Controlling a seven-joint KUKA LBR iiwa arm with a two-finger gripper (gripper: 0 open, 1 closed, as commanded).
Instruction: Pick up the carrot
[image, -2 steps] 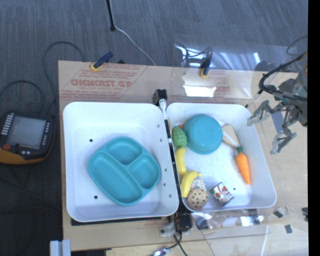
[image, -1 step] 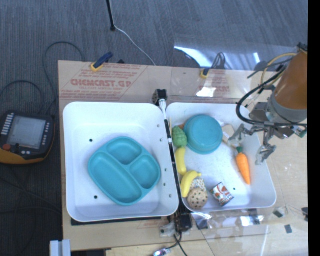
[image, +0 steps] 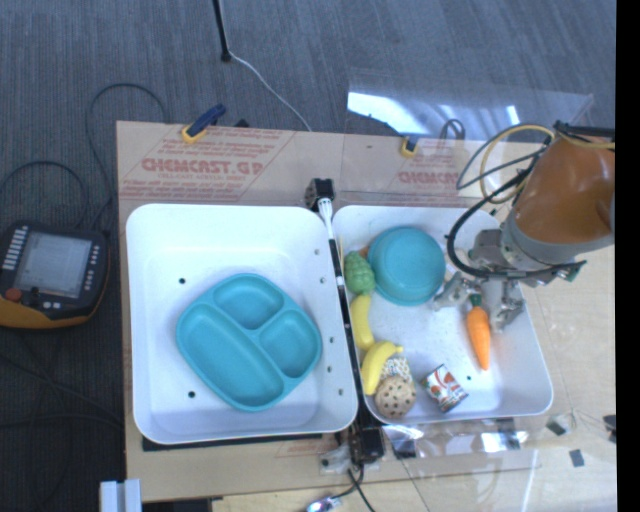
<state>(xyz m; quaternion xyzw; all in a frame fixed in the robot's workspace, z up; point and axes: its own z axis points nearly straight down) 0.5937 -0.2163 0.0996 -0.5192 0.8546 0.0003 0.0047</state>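
Right now the gripper (image: 492, 300) hovers with fingers apart over the carrot's (image: 480, 338) far end in the right bin (image: 535, 385); it should descend straight, straddle it, then clamp.

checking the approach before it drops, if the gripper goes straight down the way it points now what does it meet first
Most likely the carrot: the gripper points down over the carrot's upper end in the right bin. How much height remains between them is unclear from this slanted view.
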